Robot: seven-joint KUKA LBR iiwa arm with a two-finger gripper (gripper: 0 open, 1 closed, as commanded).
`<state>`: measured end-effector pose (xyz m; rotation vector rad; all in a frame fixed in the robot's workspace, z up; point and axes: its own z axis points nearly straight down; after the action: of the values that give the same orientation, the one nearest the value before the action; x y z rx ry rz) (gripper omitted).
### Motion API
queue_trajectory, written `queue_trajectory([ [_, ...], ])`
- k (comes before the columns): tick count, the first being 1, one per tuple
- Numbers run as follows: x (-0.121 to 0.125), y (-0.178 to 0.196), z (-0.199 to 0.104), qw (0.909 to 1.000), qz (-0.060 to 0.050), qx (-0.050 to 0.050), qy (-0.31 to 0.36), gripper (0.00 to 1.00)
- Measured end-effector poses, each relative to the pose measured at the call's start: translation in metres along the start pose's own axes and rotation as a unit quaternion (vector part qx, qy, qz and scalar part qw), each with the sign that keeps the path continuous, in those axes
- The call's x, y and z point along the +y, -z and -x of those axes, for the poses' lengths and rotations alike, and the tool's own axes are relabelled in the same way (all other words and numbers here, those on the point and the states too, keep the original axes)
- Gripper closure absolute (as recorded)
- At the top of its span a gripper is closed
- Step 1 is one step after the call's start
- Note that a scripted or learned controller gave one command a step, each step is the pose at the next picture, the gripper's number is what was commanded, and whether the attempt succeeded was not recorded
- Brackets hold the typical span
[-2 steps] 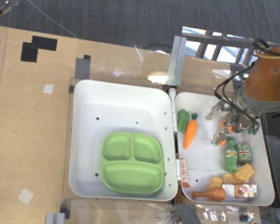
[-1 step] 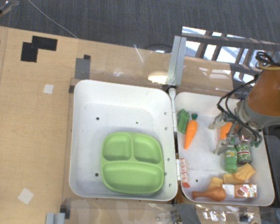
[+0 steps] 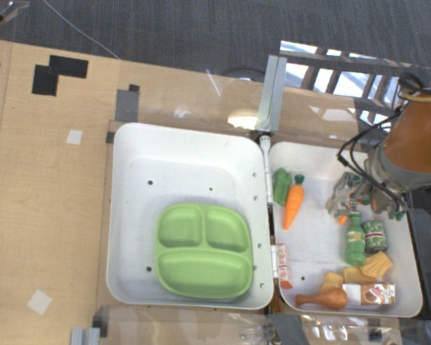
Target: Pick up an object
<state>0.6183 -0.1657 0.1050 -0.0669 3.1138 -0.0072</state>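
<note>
My gripper (image 3: 344, 204) hangs low over the right bin (image 3: 310, 251), just above the top of a green bottle (image 3: 355, 240). A small orange item shows right at its fingertips, too small to identify. A toy carrot (image 3: 293, 203) and a green pepper (image 3: 281, 186) lie at the bin's left side. A green can (image 3: 375, 237), a waffle-like piece (image 3: 378, 264), a small carton (image 3: 371, 294), a drumstick (image 3: 325, 298) and a tan piece (image 3: 333, 280) crowd the lower right.
The left bin (image 3: 132, 197) holds a green divided plate (image 3: 204, 251). A red and white packet (image 3: 281, 263) lies on the ridge between the bins. The arm's orange band (image 3: 427, 137) sits over the right bin's far corner.
</note>
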Motion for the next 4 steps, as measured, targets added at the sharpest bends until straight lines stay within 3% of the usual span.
queue_trajectory([
  [1,0.026,0.115,0.042,0.9995,0.001,0.003,-0.033,1.0],
  [2,0.064,0.264,0.052,0.9986,0.001,0.0,-0.053,1.0],
  [4,0.066,0.286,0.055,0.9987,0.001,-0.006,-0.05,1.0],
])
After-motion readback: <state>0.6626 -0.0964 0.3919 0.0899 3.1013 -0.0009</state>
